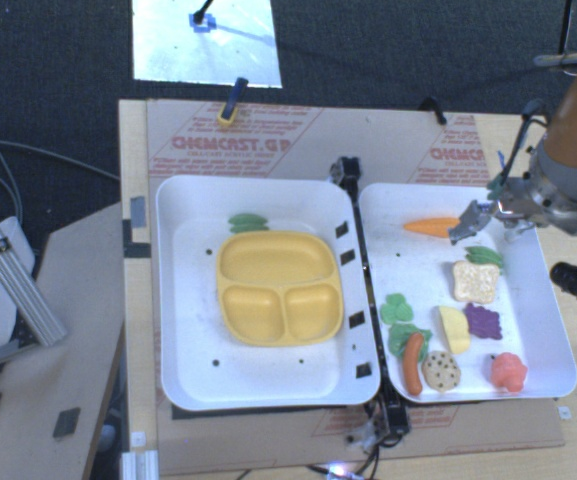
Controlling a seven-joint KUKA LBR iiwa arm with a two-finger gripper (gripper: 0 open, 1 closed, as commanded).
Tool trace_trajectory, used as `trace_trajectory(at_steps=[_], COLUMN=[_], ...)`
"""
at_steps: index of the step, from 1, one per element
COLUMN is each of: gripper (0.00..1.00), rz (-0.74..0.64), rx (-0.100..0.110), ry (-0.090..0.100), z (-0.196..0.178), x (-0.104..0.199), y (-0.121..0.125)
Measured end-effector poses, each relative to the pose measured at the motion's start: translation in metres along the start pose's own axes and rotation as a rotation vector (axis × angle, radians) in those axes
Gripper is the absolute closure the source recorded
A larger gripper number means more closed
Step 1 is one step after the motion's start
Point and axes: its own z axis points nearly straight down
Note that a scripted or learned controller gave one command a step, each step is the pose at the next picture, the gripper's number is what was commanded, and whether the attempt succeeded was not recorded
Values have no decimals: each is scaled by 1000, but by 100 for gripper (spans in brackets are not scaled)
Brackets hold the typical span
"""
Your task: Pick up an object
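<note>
My gripper (pixel 490 225) hovers over the back of the right bin (pixel 558 308), open, with nothing between its fingers. One fingertip (pixel 465 231) is just right of the orange carrot (pixel 431 227). Below the gripper lies a bread slice (pixel 475 281) with a green leaf (pixel 484 257) at its top edge. Further forward are a yellow cheese wedge (pixel 454 328), purple grapes (pixel 483 321), a green lettuce piece (pixel 399 310), a red sausage (pixel 412 360), a cookie (pixel 440 371) and a pink fruit (pixel 508 370).
The left bin (pixel 183 268) holds a yellow divided plate (pixel 278 286) and a green pod (pixel 248 223) behind it. A black divider (pixel 360 278) runs between the bins. The arm comes in from the right, above the right bin's far corner.
</note>
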Motion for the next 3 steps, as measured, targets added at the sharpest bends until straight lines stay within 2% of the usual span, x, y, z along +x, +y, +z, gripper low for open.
trace_trajectory(at_steps=[1,2,3], gripper=[0,100,100], rz=[5,1,5], rx=[8,-3,-17], ry=[2,-1,-9], z=[123,107,137], x=[-34,-33,-2], y=[-54,-49,-91])
